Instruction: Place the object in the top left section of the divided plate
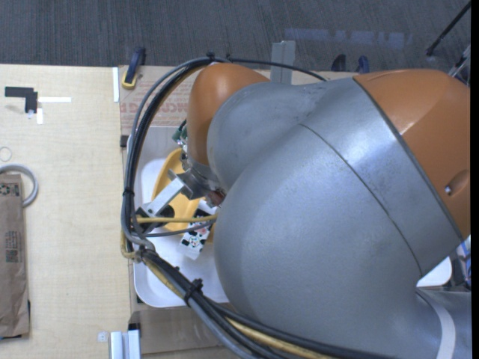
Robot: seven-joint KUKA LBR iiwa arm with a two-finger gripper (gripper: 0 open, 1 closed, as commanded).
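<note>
The grey arm with its orange band [224, 103] covers most of the bench. Beneath it, a yellow divided plate [169, 179] shows in slivers inside the left white bin [153, 286]. The gripper [185, 189] hangs over the plate, and the wrist and cables hide its tip. A small white piece with black marks [196, 238] lies by the plate's near edge; I cannot tell what it is. Something green [180, 132] peeks out at the plate's far side. The plate's sections are hidden.
Black cables [138, 200] loop along the bin's left wall. On the wooden bench to the left lie a brown paper bag [11, 260] and a black bracket [21, 94]. A blue and yellow clamp [135, 66] sits at the far corner.
</note>
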